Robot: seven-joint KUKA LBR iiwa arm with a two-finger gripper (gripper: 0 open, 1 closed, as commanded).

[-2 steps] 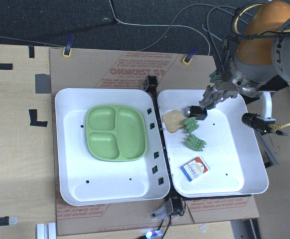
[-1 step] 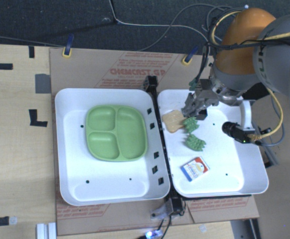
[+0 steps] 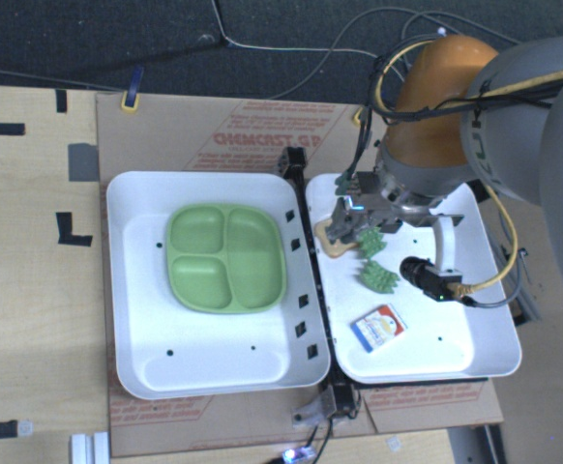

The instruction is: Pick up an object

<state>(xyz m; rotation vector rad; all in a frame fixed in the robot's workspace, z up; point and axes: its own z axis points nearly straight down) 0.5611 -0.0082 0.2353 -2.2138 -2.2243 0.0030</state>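
From my remote station I note, nearest, a small card in the right bin, then green toys, then the end effector low over a tan object, grip state indeterminable; I'd centre before closing.

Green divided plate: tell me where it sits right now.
The green divided plate lies flat in the left white bin, near its middle, across the centre divider from the right bin that holds the small card packet.
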